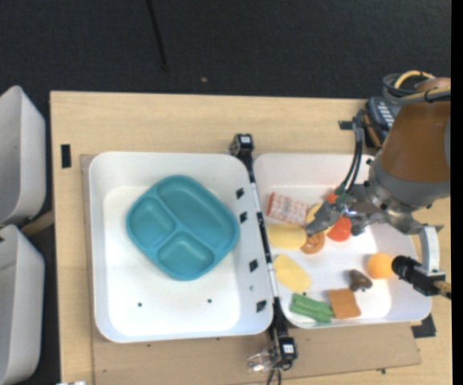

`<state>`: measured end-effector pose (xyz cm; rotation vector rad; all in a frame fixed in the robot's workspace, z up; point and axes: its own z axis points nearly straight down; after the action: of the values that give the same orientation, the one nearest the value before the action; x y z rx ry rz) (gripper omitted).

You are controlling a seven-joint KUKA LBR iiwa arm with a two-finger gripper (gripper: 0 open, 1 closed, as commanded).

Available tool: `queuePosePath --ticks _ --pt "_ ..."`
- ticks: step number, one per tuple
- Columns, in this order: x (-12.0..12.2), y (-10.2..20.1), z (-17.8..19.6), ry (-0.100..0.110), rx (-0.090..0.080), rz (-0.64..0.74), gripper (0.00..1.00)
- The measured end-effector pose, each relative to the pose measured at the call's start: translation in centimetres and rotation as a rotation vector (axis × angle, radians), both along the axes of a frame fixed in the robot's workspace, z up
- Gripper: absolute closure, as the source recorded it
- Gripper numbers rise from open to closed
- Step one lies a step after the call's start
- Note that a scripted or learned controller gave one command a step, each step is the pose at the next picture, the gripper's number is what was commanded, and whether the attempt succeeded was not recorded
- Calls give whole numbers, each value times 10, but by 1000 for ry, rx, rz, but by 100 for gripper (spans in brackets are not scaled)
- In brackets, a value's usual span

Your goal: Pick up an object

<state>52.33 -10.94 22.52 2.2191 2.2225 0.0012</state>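
**Orange-banded arm low over the right bin**

Orange and grey, the arm [414, 147] enters from the right edge of the frame and leans down over the right bin [295, 165]. Its gripper [325, 219] sits near the middle of that bin, at the red round piece [340, 229] and just above a small reddish-brown slice [313, 244]; whether it is clenched or released cannot be told from this angle (the dark fingers blur into the toys beneath them), and nothing can be seen clearly held.

Around it lie the other toy foods: a red-and-white packet [286, 208] to the left of the gripper, a pale yellow piece [286, 237] below that, a second yellow piece [293, 274] nearer the divider, a green vegetable [311, 308] at the bin's lower edge, an orange-brown square [344, 303] just beside it, a small dark brown lump [360, 279], and an orange ball [380, 265] toward the right.

In the left bin [107, 295] a teal divided plate [183, 226] lies flat, turned at an angle.
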Motion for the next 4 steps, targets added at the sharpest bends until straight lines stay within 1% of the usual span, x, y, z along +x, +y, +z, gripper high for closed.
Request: queuePosePath --ticks 1,2,3,4 --pt "3 7 -46 4 0 -2 0" --pt "6 1 -106 3 -1 -2 0" --pt "6 -1 -126 4 -1 -4 0" --pt "7 -1 -115 0 -1 -11 100"
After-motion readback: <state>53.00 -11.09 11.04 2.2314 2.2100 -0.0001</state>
